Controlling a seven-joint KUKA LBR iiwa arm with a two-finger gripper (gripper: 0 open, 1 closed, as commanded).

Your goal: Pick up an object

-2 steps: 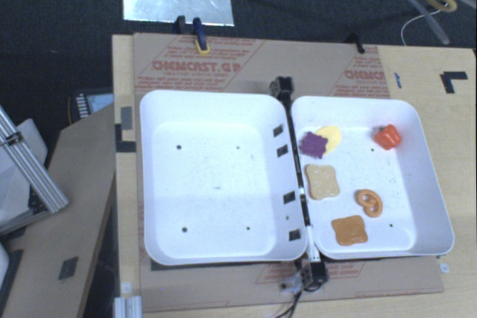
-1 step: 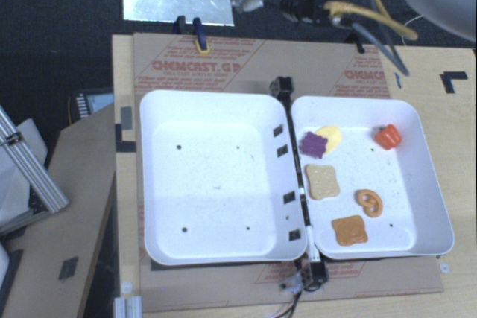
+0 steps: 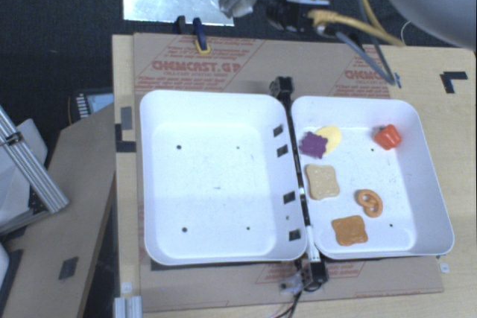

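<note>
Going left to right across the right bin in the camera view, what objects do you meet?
Purple piece → toast slice → brown cracker → pretzel → red pepper. The yellow piece overlaps the purple one and the toast in left-right span, so I left it out.

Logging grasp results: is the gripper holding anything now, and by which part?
Nothing is held. The gripper hangs above the bench's far edge, away from the items in the right bin.
</note>
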